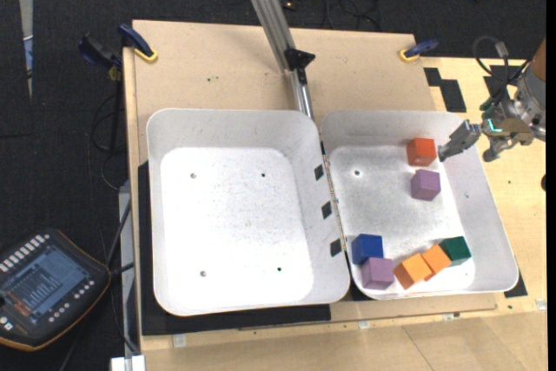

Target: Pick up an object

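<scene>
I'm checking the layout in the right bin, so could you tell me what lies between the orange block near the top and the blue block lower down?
In the camera view, a purple block sits roughly between the upper orange block and the blue block; otherwise only bare bin floor.

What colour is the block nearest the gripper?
Orange block, seen in the camera view, right bin.
</scene>
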`<state>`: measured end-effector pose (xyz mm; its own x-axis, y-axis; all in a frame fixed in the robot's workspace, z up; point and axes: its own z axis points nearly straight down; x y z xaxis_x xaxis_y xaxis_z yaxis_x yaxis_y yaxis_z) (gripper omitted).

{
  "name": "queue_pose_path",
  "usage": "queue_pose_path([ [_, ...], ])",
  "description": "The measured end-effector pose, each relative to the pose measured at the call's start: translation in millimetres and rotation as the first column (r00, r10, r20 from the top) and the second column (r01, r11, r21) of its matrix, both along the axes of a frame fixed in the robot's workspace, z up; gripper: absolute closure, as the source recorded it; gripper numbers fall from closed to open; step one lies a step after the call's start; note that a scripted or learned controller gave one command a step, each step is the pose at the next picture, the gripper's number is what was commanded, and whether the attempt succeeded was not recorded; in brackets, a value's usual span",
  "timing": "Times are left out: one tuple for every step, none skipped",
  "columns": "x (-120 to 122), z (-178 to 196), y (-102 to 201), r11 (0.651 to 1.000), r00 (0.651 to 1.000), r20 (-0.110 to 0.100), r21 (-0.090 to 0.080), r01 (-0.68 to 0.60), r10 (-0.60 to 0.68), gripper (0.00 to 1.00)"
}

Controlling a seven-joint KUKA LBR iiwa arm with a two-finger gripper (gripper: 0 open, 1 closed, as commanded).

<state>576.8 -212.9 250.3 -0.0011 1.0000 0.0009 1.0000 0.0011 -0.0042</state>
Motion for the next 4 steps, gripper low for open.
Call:
queue_pose_path([
  [1, 3, 0, 1.000, 1.000, 0.004, -0.002, -0.002, 0.002, 0.00],
  [-4, -44, 7, 1.000, 1.000, 0.000, 0.000, 0.001, -0.001, 0.00],
  [-2, -91, 15, 1.000, 1.000, 0.000, 0.000, -0.001, 0.001, 0.00],
  [-1, -135, 18, 1.000, 1.000, 0.000, 0.000, 0.001, -0.001, 0.00],
])
